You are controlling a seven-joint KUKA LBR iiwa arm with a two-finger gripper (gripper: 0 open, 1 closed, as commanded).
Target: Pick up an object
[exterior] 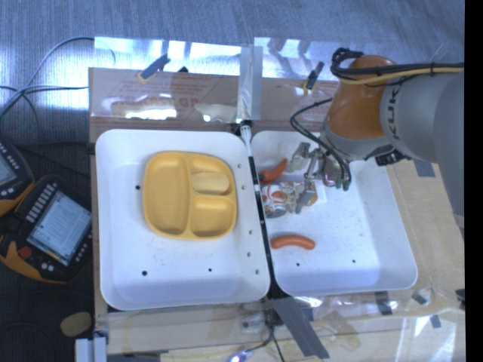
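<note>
My gripper (308, 178) reaches down into the right bin (362, 266) near its upper left part, under the grey arm with its orange band (355, 111). Its fingers (309, 194) hang just above a small white and orange packet (281, 198) that lies against the divider. An orange carrot-like piece (273, 170) lies just behind that packet. A sausage (292, 241) lies by itself nearer the front of the same bin. Nothing shows between the fingers.
The left bin (121, 262) holds a yellow divided plate (190, 194). A raised divider (256, 210) separates the two bins. Cardboard and foil stand behind the bins. A handheld pendant (45, 225) rests off the bench at the left.
</note>
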